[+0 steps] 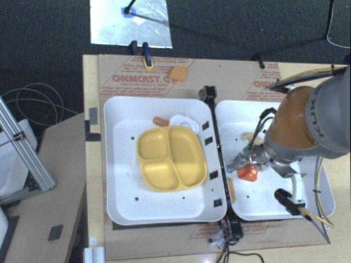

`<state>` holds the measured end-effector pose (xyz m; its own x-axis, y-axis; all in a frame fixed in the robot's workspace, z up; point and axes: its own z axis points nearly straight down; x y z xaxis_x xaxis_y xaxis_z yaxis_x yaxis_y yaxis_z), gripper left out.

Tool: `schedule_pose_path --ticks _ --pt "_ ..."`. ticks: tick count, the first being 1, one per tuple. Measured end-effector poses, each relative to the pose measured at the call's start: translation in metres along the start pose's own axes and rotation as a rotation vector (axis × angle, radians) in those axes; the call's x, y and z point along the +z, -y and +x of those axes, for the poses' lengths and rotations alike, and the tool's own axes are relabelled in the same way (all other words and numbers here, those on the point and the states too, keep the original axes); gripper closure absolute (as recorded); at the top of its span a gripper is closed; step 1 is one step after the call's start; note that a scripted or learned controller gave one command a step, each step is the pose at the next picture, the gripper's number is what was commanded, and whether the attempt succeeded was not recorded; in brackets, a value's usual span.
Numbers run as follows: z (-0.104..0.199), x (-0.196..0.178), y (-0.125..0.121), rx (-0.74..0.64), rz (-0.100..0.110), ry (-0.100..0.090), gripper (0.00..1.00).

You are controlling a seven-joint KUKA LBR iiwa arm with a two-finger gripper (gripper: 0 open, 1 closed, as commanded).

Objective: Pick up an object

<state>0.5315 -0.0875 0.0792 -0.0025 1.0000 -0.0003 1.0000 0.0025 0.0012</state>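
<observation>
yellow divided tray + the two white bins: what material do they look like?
Yellow divided tray: looks like molded plastic, matte to satin; uniform colour, rounded compartment walls, soft highlights.
Left bin and right bin: probably thin formed plastic, smooth and slightly glossy; rounded corners and a raised lip. Coated metal can't be excluded from this view.

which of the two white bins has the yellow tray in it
The left bin: the yellow tray lies in its middle. The right bin has the gripper over it.

A cardboard-covered surface point(230, 75) carries two shallow white bins side by side, left bin point(118, 147) and right bin point(230, 119), with a small tan piece point(178, 73) lying near its far edge
</observation>
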Motion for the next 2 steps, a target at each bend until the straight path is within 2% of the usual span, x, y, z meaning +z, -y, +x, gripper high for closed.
schedule_pose_path --ticks 1,2 --pt "-0.001 -0.016 0.0 0.002 -0.003 0.0 1.0" --pt "0.089 -0.111 0.007 -0.009 -0.009 -0.003 1.0"
